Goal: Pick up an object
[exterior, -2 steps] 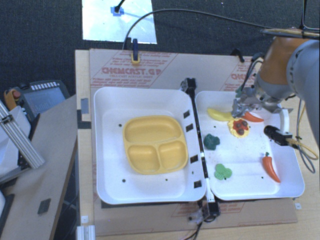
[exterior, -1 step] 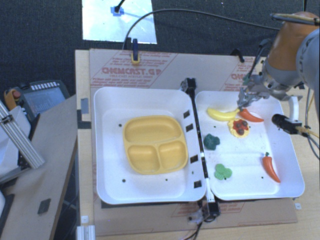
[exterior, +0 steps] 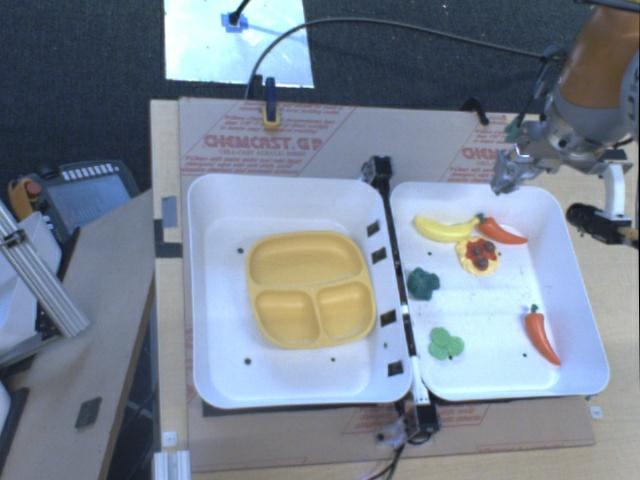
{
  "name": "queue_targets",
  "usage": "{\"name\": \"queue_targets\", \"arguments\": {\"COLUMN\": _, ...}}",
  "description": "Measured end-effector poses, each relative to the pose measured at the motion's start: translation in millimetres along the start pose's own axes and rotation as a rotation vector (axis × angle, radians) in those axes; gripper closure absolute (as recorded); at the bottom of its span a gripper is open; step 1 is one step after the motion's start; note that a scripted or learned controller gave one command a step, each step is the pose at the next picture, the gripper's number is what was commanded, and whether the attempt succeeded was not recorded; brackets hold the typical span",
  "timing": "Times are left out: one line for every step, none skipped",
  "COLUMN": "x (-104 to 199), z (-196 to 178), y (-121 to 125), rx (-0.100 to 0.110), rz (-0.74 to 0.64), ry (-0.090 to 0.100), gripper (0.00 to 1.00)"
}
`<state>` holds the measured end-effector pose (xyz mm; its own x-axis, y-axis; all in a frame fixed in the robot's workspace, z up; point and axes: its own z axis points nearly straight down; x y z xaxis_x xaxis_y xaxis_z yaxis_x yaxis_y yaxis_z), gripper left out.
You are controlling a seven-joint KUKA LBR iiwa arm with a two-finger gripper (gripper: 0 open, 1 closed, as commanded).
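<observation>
Above the far rim of the right-hand white bin (exterior: 575, 268), the gripper (exterior: 508, 178) hangs at the end of a grey arm with an orange band, reaching in from the right. It is small and blurred from this high slanted camera, so I cannot tell how it stands, and nothing is visibly held in it.

Two shallow white bins sit side by side on the desk (exterior: 120, 268). In the left bin (exterior: 215, 298) lies a yellow divided tray (exterior: 305, 288) with three compartments. The right bin holds the loose toy foods any of which could be the pick: a yellow banana (exterior: 445, 229) near the far edge, an orange carrot (exterior: 500, 232) touching or just beside its right end, a small round yellow piece topped with red (exterior: 480, 256) just in front of them, a dark green broccoli (exterior: 423, 283) near the divider, a lighter green piece (exterior: 446, 345) nearer the camera, and a second carrot (exterior: 541, 335) lying apart toward the right wall.

The main risk, as I judge it, is the crowding at the far edge. The banana, carrot and round piece sit so close together that a descent there could land between them, push one aside, or close on two at once and drop both. The gripper also hovers right at the bin's rim, so a straight drop might strike the wall instead of an object. Both carrots are thin, smooth and tapered, and could squirt out of a pinch.
</observation>
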<state>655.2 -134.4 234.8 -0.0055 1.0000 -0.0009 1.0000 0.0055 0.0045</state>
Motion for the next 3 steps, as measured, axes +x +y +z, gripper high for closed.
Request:
{"name": "queue_targets", "arguments": {"x": 0.0, "z": -16.6, "y": 1.0, "rx": 0.0, "rz": 0.0, "ry": 0.0, "gripper": 1.0}}
{"name": "queue_targets", "arguments": {"x": 46.0, "z": -5.6, "y": -2.7, "rx": 0.003, "rz": -0.002, "ry": 0.001, "gripper": 1.0}}
{"name": "queue_targets", "arguments": {"x": 90.9, "z": 2.0, "y": -5.4, "rx": 0.004, "rz": -0.003, "ry": 0.002, "gripper": 1.0}}
